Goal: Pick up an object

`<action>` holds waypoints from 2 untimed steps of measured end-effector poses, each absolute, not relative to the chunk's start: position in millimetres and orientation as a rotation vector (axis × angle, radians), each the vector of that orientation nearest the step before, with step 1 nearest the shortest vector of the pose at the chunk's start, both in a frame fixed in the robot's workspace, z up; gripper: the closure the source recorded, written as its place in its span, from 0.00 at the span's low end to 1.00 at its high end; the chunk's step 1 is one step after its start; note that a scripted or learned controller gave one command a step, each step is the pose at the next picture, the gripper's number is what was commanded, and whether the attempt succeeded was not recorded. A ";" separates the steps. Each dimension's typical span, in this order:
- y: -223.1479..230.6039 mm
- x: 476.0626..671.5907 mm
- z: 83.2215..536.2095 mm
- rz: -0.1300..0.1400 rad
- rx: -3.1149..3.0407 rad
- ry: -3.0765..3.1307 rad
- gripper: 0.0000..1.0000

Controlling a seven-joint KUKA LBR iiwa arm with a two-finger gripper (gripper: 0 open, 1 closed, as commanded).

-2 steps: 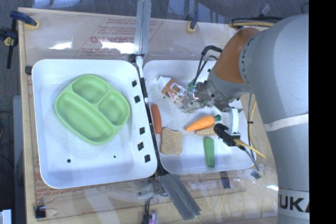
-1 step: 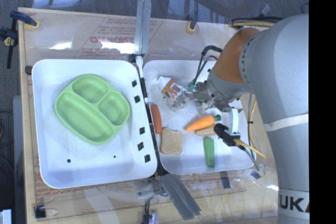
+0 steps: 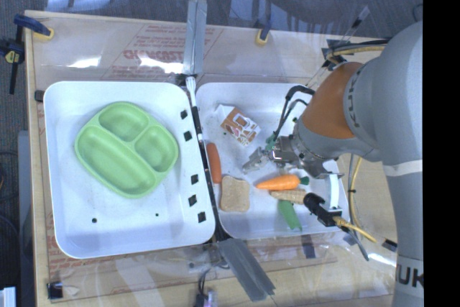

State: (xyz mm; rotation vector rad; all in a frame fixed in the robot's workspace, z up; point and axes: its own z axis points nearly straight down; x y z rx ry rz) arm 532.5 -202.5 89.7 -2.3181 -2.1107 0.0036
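camera view, read left to right. left bin: held a green divided plate, lying flat, with nothing in its compartments. right bin: a sausage lay along its left wall, with a bread slice just beside the sausage's near end. a printed packet lay toward the far side. my gripper hung low over the middle of this bin, between the packet and a carrot. it was near both but, as far as i could see, touching neither. whether it was apart or together i could not tell, as its metal end was too small and too bright to read. nothing showed clamped in it. the carrot lay right of the bread, with a pale yellowish piece just beside it and a green piece nearer the bin's near wall. my arm, grey with an orange band, stood over the bin's right side.

progress, as i judged it: the gripper was down among the items, but the pick was not done. every item rested on the bin floor and none was raised. left to do: settle on one item, the carrot or the packet being nearest, then close on it and lift it clear.
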 end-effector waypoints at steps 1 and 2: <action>-201.1 495.6 89.8 0.001 -2.070 -2.355 0.00; -204.8 477.7 90.1 0.000 -1.877 -2.513 0.00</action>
